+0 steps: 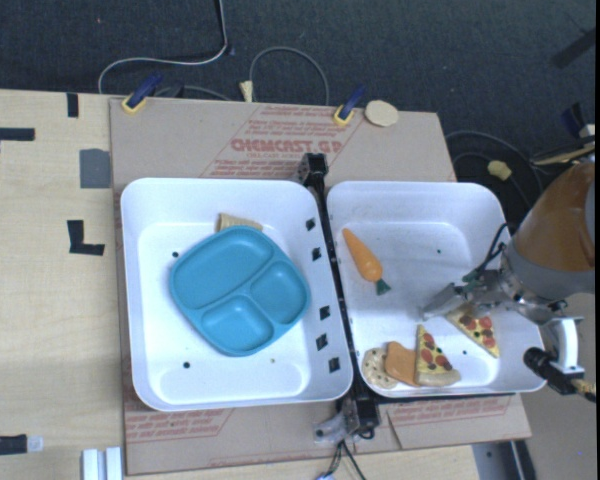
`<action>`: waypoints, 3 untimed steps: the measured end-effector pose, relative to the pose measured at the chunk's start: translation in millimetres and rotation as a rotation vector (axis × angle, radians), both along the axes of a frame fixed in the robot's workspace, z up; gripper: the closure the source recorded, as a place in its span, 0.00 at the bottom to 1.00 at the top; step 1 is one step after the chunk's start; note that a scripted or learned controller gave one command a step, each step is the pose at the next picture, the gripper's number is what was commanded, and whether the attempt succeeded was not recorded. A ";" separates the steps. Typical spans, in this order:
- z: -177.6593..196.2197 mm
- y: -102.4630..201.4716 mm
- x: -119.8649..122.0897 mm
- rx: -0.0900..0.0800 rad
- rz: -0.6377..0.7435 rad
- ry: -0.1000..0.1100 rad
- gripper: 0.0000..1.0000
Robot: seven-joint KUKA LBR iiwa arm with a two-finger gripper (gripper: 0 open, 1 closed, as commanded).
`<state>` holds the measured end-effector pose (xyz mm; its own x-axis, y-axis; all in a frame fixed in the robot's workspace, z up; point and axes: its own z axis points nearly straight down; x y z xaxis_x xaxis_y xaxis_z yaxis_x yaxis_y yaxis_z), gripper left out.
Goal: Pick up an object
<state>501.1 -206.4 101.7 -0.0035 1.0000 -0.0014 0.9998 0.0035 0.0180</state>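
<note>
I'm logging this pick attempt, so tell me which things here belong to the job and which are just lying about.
Part of the job:
gripper, low in the right bin
pizza slice right beside it
second pizza slice
carrot
cracker

Lying about:
blue divided plate in the left bin
tan piece behind the plate
cables
round disc

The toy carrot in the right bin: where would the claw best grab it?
Probably across the thick orange middle of the carrot, coming straight down from above. It lies flat and alone on the right bin floor, slanting, so the fingers should close across its narrow width.
</note>
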 end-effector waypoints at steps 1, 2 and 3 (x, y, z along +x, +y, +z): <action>-11.5 105.9 32.7 -0.010 0.002 0.000 0.00; 88.9 157.6 95.3 0.001 0.005 0.007 0.00; 82.1 140.5 118.7 0.001 -0.002 0.018 0.00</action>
<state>619.8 -65.9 183.9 -0.0016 1.0000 -0.0006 1.0000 0.0016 0.0002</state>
